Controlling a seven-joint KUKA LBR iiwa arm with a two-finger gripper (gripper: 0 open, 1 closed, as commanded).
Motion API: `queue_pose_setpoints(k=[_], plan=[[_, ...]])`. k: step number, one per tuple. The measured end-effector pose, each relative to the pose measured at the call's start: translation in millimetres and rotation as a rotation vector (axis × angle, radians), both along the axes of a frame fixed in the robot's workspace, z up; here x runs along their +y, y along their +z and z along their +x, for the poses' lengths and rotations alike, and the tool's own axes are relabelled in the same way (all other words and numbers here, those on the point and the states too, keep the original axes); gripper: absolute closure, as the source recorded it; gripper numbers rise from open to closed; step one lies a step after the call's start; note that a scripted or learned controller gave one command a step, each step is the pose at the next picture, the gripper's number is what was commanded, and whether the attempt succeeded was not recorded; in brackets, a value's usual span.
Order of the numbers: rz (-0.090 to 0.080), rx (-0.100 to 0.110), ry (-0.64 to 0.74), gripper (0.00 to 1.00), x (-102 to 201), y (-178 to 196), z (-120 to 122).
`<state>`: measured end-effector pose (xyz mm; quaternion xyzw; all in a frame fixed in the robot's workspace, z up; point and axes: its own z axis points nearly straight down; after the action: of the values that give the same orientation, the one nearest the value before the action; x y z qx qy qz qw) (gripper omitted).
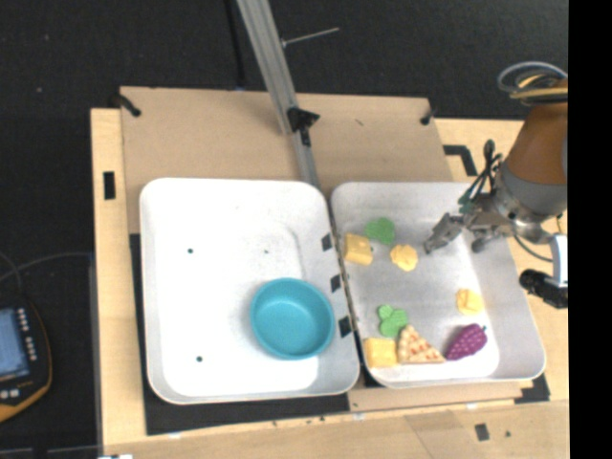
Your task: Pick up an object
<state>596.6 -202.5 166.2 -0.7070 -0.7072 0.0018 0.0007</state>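
From the camera above the bench, two white bins sit side by side; the left bin holds a blue bowl near its right wall, and the right bin holds a scatter of small toy foods; the arm reaches in from the right, and its gripper hangs over the far right part of that bin, the jaws spread apart with nothing between them. The task names no single thing, so the nearest piece is the likely one: a small yellow lump lies just to the left and slightly nearer than the fingertips, apart from its neighbours; a green round piece and a yellow block lie further left, close to the bin's left wall; another yellow bit lies alone toward the right; along the near edge a green clover shape, a yellow cube, a pizza slice and a purple grape bunch crowd together, some touching. These look like light, hard plastic toys, probably smooth and inclined to skid or pop out of a pinch; the yellow lump is best taken across its narrow middle, from straight above, with the jaws closing on its flatter sides; the crowded pieces by the near wall look harder to take cleanly.
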Motion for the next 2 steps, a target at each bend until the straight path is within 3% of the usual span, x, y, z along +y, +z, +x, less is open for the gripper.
queue_pose_setpoints(k=[1,2], plan=[[0.001,0.001,-0.002,0.0,4.4,-62.1,-1.7],[-0.001,-0.003,-0.004,0.0,3.2,-64.9,-1.4]])
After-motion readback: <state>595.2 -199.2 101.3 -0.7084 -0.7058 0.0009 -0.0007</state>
